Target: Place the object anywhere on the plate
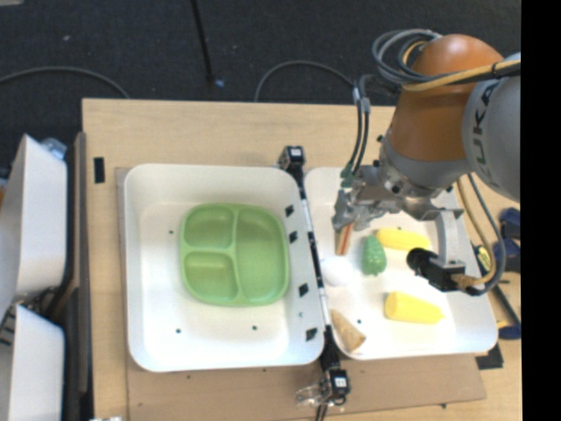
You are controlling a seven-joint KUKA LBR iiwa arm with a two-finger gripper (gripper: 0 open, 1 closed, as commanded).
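I am hanging my gripper (pixel 349 222) over the near-left part of the right bin (pixel 473 336), close to the divider between the two bins, and I cannot tell from this slanted look down how the claw is set. A thin orange-red stick (pixel 344 239) is poking out just beneath it, its long axis running toward and away from me, but I cannot say I am holding it. The green object (pixel 373 256) is lying just to the right of that spot, a white ball (pixel 336 270) just below. The green plate (pixel 235 254) I am aiming for is sitting in the left bin (pixel 149 323), across the divider, well apart to the left.
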